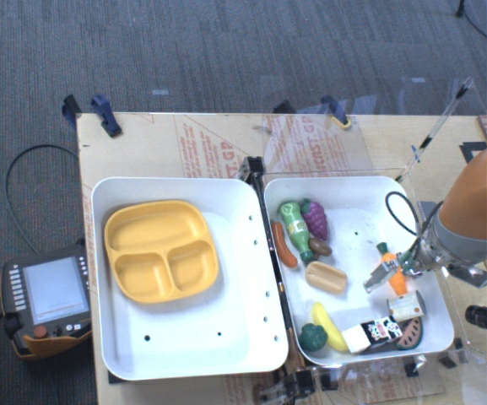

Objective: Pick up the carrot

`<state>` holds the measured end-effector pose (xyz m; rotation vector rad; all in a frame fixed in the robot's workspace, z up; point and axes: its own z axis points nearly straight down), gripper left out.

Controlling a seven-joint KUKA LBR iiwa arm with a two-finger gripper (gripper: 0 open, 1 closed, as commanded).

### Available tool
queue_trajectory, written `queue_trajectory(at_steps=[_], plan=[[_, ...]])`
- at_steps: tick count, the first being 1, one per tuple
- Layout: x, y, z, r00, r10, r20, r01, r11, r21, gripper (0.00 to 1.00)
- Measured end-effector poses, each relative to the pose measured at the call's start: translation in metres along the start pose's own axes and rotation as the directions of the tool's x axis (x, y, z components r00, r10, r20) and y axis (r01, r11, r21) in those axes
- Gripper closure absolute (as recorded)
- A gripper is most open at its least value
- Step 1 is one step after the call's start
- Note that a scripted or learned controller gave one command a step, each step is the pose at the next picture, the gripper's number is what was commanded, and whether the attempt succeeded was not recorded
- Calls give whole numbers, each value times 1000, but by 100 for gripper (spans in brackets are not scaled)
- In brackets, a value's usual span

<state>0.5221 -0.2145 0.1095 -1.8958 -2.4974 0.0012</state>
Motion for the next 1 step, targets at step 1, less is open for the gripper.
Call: queue_trajectory(at_steps=[1], plan=[[-2, 1, -9, 1000, 9, 1, -9, 1000, -1, 100]])
